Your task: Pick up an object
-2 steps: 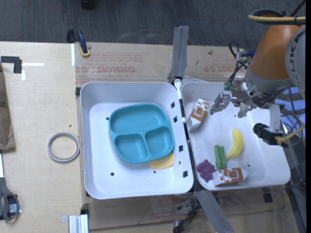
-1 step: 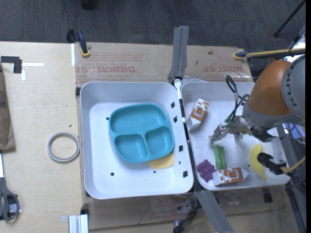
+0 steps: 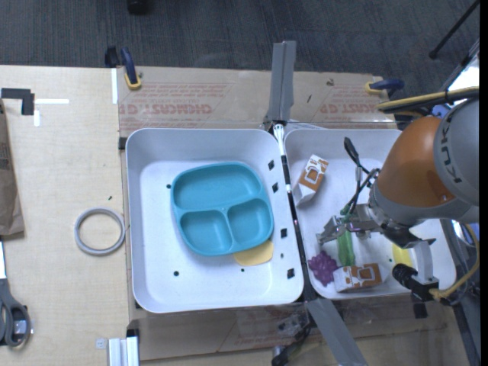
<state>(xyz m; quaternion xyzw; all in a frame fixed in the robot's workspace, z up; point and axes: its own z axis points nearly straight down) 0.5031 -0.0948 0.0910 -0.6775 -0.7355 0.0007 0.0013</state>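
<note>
Even, bright overhead light is falling across the bench; soft shadows are lying inside the white bins, and focus is softening slightly throughout.

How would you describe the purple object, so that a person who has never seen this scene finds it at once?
Look in the right white bin, at its near left corner. There lies a bunch of purple grapes, beside a green object and a small orange and white carton. It alone is purple and knobbly.

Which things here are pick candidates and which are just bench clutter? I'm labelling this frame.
Candidates, near the gripper: green cylindrical object, purple grape bunch, two orange-and-white cartons.

Clutter: grey tape ring, scissors, blue clamps.
</note>
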